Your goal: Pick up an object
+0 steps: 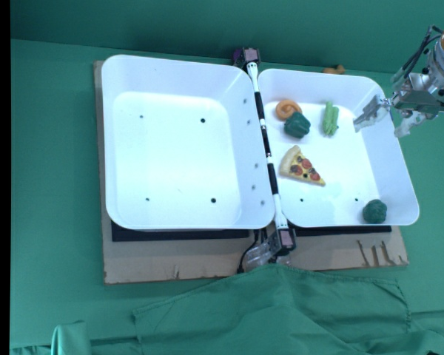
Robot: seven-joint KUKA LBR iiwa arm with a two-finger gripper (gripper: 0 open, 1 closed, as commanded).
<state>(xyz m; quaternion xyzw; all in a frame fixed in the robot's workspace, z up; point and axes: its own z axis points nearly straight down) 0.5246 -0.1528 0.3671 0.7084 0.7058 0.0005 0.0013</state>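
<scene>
Objects to pick from are all sitting in the right bin (pixel 399 176): a pizza slice (pixel 303 166) near the middle, a dark green pepper-looking thing (pixel 297 125) touching an orange swirl (pixel 287 109), a green bean pod (pixel 330 118) just beside those, and a round dark green lump (pixel 374 211) off alone in the near right corner. The left bin (pixel 118 87) has nothing I'd call a target.

The gripper (pixel 385 115) is hanging over the far right edge of that bin, fingers spread apart, nothing between them. So no grab yet.

What I'd worry about from where I'm standing: it's parked right above the bin's rim, so a straight drop could clip the wall instead of reaching anything. The bean pod is the closest piece, but it's thin and lies flat, so the fingers could easily close over it and come up with air. The pepper and the swirl are touching, so going for one probably shoves the other. The pizza is flat too, tough to get under. The round lump looks like the friendliest grab, though it might roll.
</scene>
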